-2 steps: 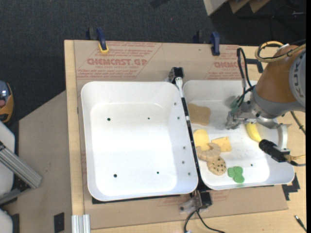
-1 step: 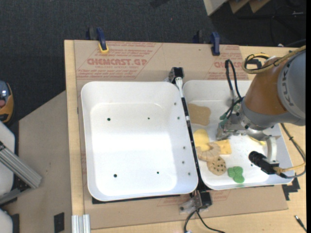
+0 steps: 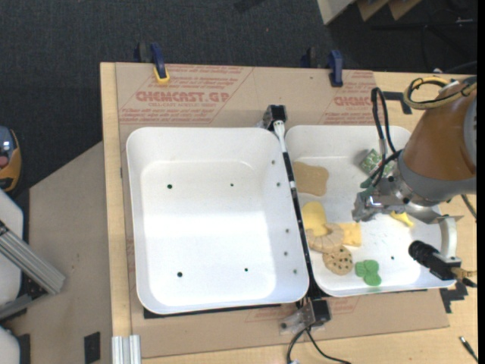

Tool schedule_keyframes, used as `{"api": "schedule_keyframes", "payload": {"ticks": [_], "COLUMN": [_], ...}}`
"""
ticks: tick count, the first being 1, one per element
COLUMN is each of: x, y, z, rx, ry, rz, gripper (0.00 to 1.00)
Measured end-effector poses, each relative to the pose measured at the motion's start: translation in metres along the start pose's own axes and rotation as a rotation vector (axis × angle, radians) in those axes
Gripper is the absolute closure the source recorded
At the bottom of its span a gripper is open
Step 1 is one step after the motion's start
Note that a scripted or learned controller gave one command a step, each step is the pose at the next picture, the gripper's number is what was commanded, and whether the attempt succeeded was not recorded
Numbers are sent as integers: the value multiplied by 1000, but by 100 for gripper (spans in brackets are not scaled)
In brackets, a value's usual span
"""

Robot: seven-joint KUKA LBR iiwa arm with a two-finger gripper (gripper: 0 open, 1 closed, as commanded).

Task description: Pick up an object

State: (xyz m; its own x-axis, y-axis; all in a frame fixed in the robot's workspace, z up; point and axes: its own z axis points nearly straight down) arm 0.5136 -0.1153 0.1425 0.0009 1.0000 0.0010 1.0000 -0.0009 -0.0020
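the gripper (image 3: 369, 202) hangs low in the right bin (image 3: 333, 139); how it is set cannot be told. the nearest candidate, a yellow piece (image 3: 350, 234), lies just beside it, touching a tan piece (image 3: 326, 242). a descent here could snag both or push them apart. a cookie (image 3: 338, 261), green piece (image 3: 368, 271) and brown slice (image 3: 311, 177) crowd nearby. the left bin (image 3: 151, 146) sits alongside.
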Motion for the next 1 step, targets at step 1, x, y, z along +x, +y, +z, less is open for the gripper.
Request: {"api": "schedule_keyframes", "payload": {"ticks": [1], "x": [22], "y": [-36], "z": [19], "rx": [3], "ry": [1], "rz": [0], "gripper": [100]}}
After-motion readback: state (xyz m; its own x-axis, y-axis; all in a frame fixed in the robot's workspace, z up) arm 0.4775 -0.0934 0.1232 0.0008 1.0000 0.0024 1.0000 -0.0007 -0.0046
